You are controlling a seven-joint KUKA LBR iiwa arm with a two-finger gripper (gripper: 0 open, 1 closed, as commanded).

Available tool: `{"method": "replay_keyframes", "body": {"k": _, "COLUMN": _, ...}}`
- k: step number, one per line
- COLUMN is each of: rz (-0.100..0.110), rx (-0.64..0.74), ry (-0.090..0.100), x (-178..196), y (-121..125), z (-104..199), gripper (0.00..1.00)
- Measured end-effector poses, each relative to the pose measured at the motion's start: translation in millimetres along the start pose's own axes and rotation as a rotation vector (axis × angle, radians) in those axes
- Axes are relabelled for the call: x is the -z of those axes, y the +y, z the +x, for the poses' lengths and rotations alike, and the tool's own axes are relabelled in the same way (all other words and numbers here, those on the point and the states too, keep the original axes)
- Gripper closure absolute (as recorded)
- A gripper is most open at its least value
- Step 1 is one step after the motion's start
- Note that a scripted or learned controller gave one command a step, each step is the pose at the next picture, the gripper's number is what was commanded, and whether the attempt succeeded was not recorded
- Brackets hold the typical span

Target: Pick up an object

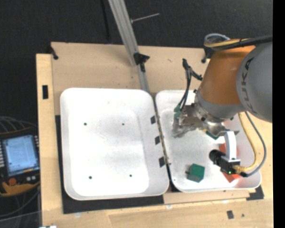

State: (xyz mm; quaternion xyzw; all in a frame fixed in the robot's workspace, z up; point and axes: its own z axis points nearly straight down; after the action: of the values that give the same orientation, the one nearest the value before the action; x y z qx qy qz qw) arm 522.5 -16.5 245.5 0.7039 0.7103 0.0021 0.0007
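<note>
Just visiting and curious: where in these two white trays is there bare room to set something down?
The left bin is bare from rim to rim. In the right bin, a patch lies free between the shared edge and the green block. Elsewhere it is crowded: the gripper over its middle, a red object at its right.

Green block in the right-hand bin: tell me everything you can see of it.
The small dark green block is boxy and matte, its material unclear, with a darker side face showing. It lies flat on the floor of the right-hand shallow white bin, near the bin's front wall, turned slightly askew. Nothing touches it: the two-finger gripper sits farther back in the bin, well apart, and the block is not held.
</note>
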Motion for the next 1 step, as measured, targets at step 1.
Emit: {"method": "replay_keyframes", "body": {"k": 1, "rz": 0.004, "rx": -0.003, "ry": -0.001, "x": -9.5, "y": -2.9, "z": 45.8, "gripper": 1.00}}
